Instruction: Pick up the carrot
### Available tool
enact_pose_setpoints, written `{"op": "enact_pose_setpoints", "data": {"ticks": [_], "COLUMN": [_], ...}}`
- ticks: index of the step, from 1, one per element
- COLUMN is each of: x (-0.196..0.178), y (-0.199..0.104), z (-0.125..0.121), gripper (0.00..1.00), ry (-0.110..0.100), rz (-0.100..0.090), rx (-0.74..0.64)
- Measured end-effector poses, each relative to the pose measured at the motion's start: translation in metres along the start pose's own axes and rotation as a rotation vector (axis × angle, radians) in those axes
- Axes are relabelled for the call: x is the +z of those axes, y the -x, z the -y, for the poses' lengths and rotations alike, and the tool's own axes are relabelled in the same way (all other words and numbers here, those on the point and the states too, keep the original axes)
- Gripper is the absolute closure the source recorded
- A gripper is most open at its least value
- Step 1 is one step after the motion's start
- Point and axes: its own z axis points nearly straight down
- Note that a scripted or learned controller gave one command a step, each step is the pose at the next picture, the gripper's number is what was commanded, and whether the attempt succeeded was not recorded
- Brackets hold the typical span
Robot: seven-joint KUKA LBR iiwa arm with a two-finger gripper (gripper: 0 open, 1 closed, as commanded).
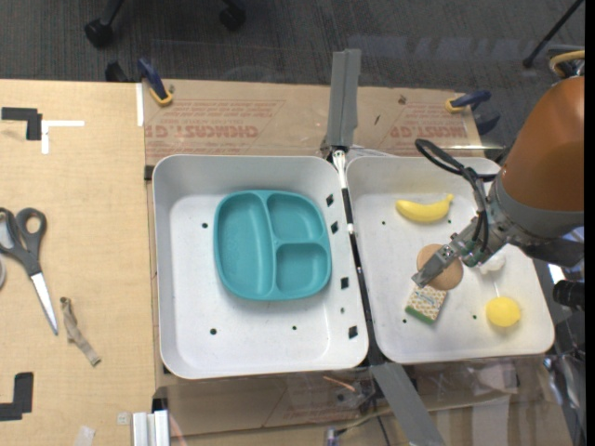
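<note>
- On the far left of the bench [84, 184] lies a pair of scissors [35, 268], well apart from anything the task needs
- The left bin [186, 170] holds a teal divided plate [274, 244] and no part of the job touches it
- The right bin [390, 328] carries everything else: a banana [425, 210] near its back wall and a small speckled sponge [425, 303] towards its front
- Just behind the sponge sits a round brown thing [448, 275], and a small orange piece lies at its left edge; I take this to be the carrot [429, 265], though it is too small to be sure
- The claw [441, 260] is down low right at that orange piece, touching or nearly so; whether it is spread, pressed together or pinching the carrot I cannot tell
- A yellow lemon [503, 312] rests near the front right corner
- The arm [548, 175] leans in from the right
- Judged from this, the reach is done; a sure grasp and the lift are not yet shown
</note>
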Motion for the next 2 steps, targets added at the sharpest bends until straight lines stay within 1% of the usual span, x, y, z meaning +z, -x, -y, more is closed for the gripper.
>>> {"op": "enact_pose_setpoints", "data": {"ticks": [1, 2], "x": [0.018, -0.014], "y": [-0.019, 0.051], "z": [-0.012, 0.032], "gripper": [1.0, 1.0], "ry": [-0.001, 0.001], "rz": [-0.001, 0.002], "rx": [0.338, 0.292]}}
